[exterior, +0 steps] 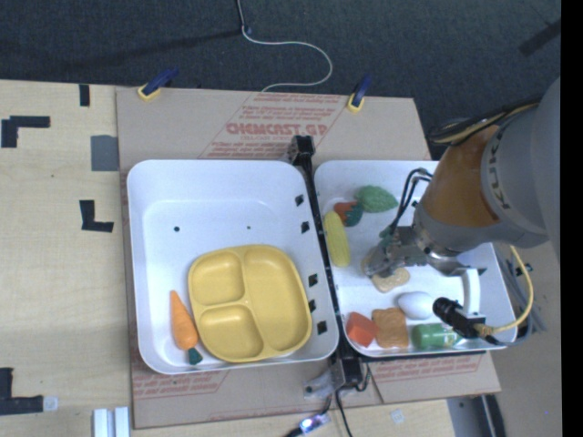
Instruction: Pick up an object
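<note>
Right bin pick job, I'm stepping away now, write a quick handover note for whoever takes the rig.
Gripper: low in the right bin, over a tan toy food piece; finger state unclear, no grasp confirmed.
Right bin also holds a yellow corn, green leafy piece, white egg, red piece, orange-brown piece and green piece.
Left bin: yellow divided plate, carrot.
Done: approach. Left: grasp and lift.

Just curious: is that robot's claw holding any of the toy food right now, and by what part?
Cannot be told: the gripper sits low over a tan, bread-like piece, but no grasp shows.
</note>
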Robot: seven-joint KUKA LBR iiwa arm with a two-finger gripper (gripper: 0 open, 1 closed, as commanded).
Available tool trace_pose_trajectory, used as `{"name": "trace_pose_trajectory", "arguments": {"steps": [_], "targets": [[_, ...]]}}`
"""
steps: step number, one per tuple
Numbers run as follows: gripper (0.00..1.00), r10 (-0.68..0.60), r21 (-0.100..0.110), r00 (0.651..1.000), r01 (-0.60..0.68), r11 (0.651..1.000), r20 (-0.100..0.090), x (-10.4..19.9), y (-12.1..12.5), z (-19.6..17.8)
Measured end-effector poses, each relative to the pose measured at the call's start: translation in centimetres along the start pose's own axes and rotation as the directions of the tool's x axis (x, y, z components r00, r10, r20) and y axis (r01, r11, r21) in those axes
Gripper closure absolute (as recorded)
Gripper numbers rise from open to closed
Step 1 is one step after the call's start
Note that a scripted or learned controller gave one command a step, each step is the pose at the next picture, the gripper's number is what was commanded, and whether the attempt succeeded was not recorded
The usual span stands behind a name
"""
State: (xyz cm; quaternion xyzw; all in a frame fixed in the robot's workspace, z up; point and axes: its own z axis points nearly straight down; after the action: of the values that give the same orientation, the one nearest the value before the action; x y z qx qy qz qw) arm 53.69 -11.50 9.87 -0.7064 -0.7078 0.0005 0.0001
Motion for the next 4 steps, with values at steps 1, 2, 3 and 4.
{"name": "trace_pose_trajectory", "arguments": {"steps": [1, 2, 3, 4], "targets": [[1.0, 0.002, -0.001, 1.0, -0.002, 1.0, 0.0, -0.8, 0.3, -4.5], [1.0, 0.001, -0.002, 1.0, -0.001, 1.0, 0.0, -1.4, 0.5, -10.5], [1.0, 0.0, 0.001, 1.0, 0.0, 1.0, -0.001, -1.4, 0.5, -12.5], [1.0, -0.004, 0.005, 1.0, 0.004, 1.0, -0.002, 4.3, 0.3, -11.4]]}}
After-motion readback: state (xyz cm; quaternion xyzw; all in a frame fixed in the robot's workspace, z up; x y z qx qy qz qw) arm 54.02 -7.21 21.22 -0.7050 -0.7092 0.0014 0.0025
